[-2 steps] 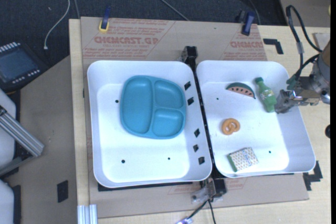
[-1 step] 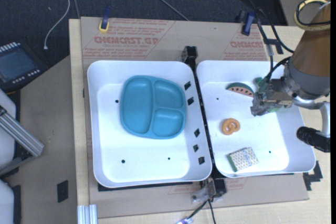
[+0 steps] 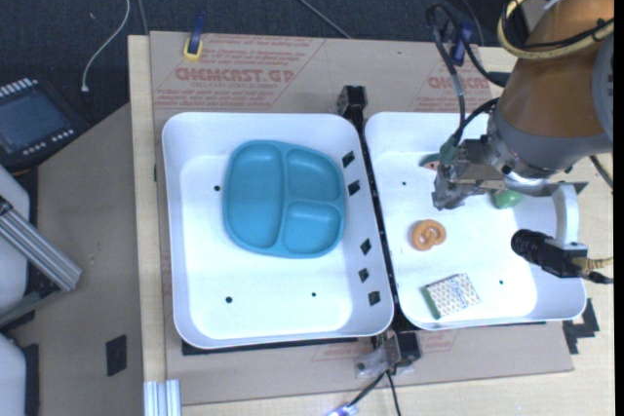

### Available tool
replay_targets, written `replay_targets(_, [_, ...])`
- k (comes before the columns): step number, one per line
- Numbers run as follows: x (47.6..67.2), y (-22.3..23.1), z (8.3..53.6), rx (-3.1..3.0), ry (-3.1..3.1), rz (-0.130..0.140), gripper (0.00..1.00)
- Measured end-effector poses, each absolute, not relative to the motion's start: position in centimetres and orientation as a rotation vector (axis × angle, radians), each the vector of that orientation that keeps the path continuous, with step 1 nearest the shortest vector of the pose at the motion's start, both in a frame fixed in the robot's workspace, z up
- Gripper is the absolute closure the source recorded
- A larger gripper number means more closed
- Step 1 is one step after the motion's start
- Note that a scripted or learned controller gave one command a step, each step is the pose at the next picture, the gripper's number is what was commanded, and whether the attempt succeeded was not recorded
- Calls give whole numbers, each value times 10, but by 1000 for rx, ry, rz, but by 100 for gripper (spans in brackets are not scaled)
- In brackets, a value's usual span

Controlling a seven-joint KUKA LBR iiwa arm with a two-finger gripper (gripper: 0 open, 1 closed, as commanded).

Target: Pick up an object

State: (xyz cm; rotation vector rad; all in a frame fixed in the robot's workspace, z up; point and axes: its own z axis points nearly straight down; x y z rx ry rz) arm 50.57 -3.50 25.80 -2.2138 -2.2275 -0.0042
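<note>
Dark carpet strewn with loose cables surrounds the bench (image 3: 146,209), a cardboard-topped surface carrying both bins, and I read across it from the far side toward my tool. Farthest from the gripper, the left bin (image 3: 195,287) holds a blue divided plate (image 3: 285,198) lying flat near its middle, probably parked there as the drop-off side, since nothing graspable lies around it. Across the black-clipped divider, the right bin (image 3: 400,161) is where the loose pieces lie, presumably so the arm can reach them from its own side. Just below the gripper (image 3: 450,194) and slightly toward the divider lies a small orange ring-shaped object (image 3: 427,235), the likeliest pick from here; it is near the tool but apart from it. Further below, toward the bin's front edge, a speckled green-edged packet (image 3: 451,294) lies flat and tilted. A small green object (image 3: 506,201) peeks out just beyond the gripper, partly hidden under the wrist, so I can't tell its shape. From this slanted overhead view the fingertips are dark and foreshortened; I cannot tell whether the tool is spread or closed, and I see nothing held in it. I'd judge the pick as not yet made.
</note>
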Motion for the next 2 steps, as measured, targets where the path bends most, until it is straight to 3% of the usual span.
replay_targets(2, [514, 74, 225, -2211, -2225, 2, 100])
